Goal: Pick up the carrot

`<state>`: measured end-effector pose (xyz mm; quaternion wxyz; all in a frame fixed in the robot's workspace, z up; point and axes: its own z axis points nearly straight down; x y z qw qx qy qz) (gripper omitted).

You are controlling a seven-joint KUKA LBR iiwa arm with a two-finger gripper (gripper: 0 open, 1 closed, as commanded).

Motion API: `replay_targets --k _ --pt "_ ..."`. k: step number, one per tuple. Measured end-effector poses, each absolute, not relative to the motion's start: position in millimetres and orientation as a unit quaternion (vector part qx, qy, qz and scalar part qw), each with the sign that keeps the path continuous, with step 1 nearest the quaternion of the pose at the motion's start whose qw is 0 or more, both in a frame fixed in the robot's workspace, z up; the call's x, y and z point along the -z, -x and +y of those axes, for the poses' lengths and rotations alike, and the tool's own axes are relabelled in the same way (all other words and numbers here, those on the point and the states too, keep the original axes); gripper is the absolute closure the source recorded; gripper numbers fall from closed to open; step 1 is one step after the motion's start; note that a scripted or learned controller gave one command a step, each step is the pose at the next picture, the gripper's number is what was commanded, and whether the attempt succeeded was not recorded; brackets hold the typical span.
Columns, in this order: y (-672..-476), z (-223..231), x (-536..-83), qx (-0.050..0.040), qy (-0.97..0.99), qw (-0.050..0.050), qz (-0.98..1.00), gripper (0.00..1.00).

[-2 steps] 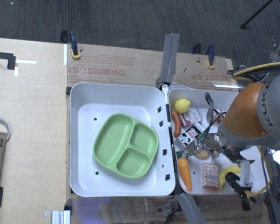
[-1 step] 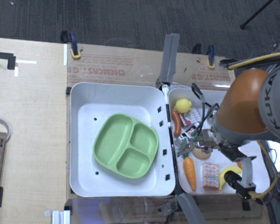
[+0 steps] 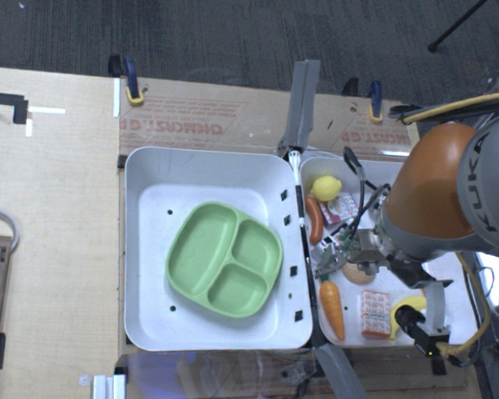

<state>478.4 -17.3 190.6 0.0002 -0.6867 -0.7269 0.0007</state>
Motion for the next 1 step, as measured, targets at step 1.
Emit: replay_targets --k 1 --pt "-477.7 -35.7 -190.4 -0.0011 0.593 0.001 -0.805 0.00"
